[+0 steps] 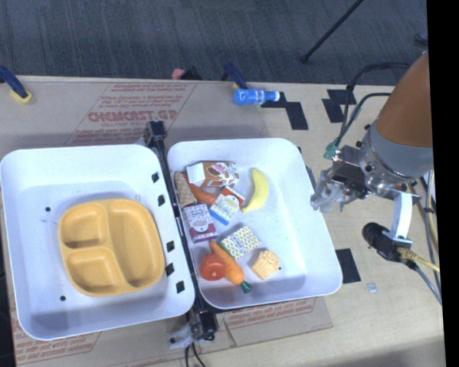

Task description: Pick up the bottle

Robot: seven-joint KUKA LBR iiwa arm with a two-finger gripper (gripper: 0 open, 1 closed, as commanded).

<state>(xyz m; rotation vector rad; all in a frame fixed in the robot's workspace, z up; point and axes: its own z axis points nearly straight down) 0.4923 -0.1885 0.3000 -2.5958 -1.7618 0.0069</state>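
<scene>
- The bench (359, 318) is covered with brown cardboard, and blue clamps at its far edge seem to hold this sheet flat so that it does not slide.
- The left bin (29, 304) holds a yellow tray (110, 245) with three compartments. The tray lies flat in the middle of the bin, and nothing is in it.
- The right bin (310, 251) touches the left bin along one side. Black clips on this seam probably keep the two together.
- The arm (407, 123) comes in from the right. It stands outside the right bin, beside the bin's right wall, and not above any toy.
- The gripper (324, 197) points toward the right bin's rim. I cannot tell how it is set, because it is small and blurred here. Nothing is seen held in it.
- The toys lie in a loose heap in the left half of the right bin: a banana (257, 190), a carrot (230, 265), a tomato (212, 269), a red box (198, 221), and some small packets. I judge they were dropped there, not arranged.
- The bottle (249, 97) is small and blue. It lies on its side on the cardboard behind the right bin, near a blue clamp, outside both bins and well apart from the gripper.
- I think the pick has not started. The arm must go past the bin's far corner and come down on a lying bottle, which may roll.
</scene>
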